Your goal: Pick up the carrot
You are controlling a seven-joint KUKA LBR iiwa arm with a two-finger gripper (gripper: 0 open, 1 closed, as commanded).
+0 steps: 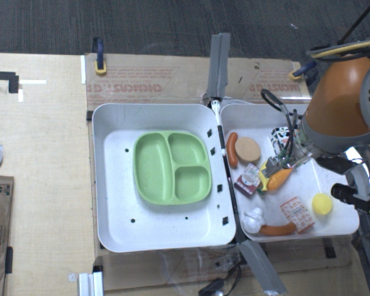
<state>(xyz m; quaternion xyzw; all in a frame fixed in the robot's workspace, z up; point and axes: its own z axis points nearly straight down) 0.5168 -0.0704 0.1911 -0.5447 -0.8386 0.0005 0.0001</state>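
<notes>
Claw [282, 163] down at the carrot [280, 177] in the right bin [339, 227].
Its grip cannot be told; the carrot lies among crowding food, so it comes from above.

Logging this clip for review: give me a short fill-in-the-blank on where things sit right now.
1. The green plate lies in the ____ bin.
2. The carrot lies in the ____ bin, with the claw right over it.
3. The plate has ____ compartments.
4. The ball near the right bin's front corner is ____ in colour.

Missing words: left; right; three; yellow
</notes>
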